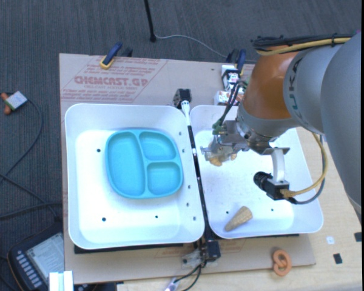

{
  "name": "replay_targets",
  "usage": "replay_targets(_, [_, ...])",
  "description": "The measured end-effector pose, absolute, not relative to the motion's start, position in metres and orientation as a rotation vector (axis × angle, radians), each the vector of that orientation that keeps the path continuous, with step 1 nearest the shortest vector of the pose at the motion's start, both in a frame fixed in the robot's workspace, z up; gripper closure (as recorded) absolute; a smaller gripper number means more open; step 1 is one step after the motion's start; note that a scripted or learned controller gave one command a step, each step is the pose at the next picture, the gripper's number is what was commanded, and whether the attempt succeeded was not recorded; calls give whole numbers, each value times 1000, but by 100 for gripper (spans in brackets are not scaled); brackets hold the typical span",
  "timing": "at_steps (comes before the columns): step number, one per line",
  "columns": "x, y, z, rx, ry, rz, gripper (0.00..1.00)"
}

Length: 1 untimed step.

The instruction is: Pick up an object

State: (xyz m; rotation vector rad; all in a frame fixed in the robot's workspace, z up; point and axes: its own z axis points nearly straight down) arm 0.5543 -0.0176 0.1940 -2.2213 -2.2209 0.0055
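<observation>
Starting nearest me, I see a tan cone-shaped piece (238, 218) lying loose on the floor of the right bin (303, 223), well apart from the arm and free to take. Farther up that bin the jaws (217, 156) hang over a small brownish lump, but I cannot tell whether they are closed on it. Beside it, a blue divided tray (143, 163) sits flat in the left bin (85, 223).

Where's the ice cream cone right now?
The ice cream cone lies on its side in the right bin, near that bin's front edge, below and in front of the pincer. The blue divided plate sits in the left bin.
</observation>
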Motion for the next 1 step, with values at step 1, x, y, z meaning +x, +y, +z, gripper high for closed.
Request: replay_targets(1, [611, -29, 248, -2223, -2223, 1, 100])
